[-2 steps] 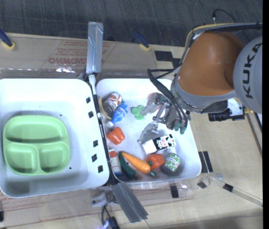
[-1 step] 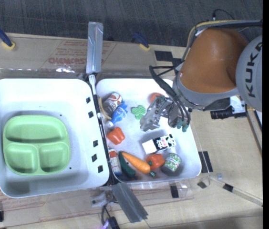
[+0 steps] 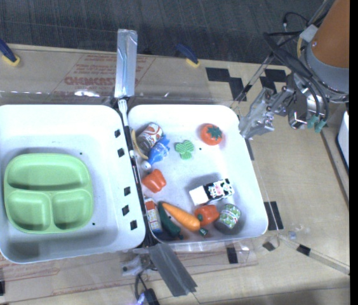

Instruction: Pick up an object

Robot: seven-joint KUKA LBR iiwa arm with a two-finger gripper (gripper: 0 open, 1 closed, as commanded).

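Two shallow white bins sit side by side on the bench, and the right-hand bin (image 3: 245, 170) in the middle of the frame carries all the loose candidates for picking. A red tomato (image 3: 211, 134) lies near its upper right corner, a small green leafy piece (image 3: 185, 148) just left of it, and a blue-and-white toy (image 3: 158, 150) beside a round patterned item (image 3: 149, 134) against the bin's left wall. Lower down, an orange pepper (image 3: 154, 180) sits by the left wall, a black-and-white cow-patterned block (image 3: 211, 192) lies in the middle, and a carrot (image 3: 180, 216), a red piece (image 3: 207, 214) and a green speckled ball (image 3: 229, 216) crowd together along the bottom edge, touching or nearly so. The left bin (image 3: 1, 129) holds a green divided tray (image 3: 49, 192), likely as a place to set things rather than a target. The gripper (image 3: 255, 124) hangs at the upper right, over the right rim of the object bin and outside the clutter, holding nothing; I cannot tell how its fingers stand, since the metal parts blur together there. Its position just beside the tomato suggests that the isolated tomato would be an easier first pick than the packed cluster at the bottom.
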